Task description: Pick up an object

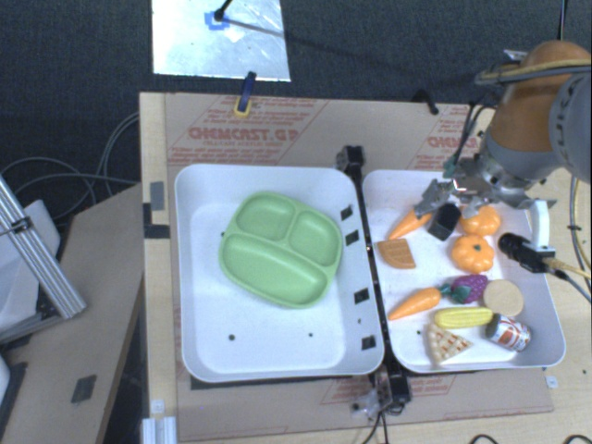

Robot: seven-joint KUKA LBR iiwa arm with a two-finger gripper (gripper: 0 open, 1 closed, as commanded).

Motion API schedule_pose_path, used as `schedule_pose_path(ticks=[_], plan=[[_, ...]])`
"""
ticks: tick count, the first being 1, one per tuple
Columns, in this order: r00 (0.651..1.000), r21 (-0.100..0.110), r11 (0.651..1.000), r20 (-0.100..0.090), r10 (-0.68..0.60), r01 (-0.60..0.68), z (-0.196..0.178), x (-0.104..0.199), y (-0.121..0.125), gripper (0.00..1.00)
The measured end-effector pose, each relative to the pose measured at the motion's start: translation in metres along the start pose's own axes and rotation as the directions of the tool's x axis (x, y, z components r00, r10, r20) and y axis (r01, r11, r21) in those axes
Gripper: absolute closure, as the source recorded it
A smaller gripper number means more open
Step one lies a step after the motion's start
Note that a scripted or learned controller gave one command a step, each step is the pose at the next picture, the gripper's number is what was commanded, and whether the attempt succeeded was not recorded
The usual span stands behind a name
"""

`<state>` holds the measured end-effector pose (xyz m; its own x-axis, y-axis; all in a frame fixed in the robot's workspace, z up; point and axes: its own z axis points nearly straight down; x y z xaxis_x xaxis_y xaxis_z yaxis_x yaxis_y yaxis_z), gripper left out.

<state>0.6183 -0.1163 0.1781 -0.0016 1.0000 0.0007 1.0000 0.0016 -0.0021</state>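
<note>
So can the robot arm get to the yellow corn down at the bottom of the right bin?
Probably yes. The yellow corn cob lies uncovered in the right white bin, with nothing stacked on it. The gripper hangs over the same bin, further up. The purple grapes and round tan cookie crowd it closely, though.

We see left bin open around green plate | right bin crowded with toy food, few gaps

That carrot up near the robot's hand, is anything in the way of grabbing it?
Nothing visible is. The hand sits right at the thick end of the upper carrot in the right bin. The chip-like wedge lies just below the carrot, and the small pumpkin is off to the side.
</note>
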Motion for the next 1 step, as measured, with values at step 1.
schedule_pose_path(ticks=[1], plan=[[1.0,-0.002,1.0,0.001,-0.002,0.002,0.0422,0.0027,0.0052,0.0]])
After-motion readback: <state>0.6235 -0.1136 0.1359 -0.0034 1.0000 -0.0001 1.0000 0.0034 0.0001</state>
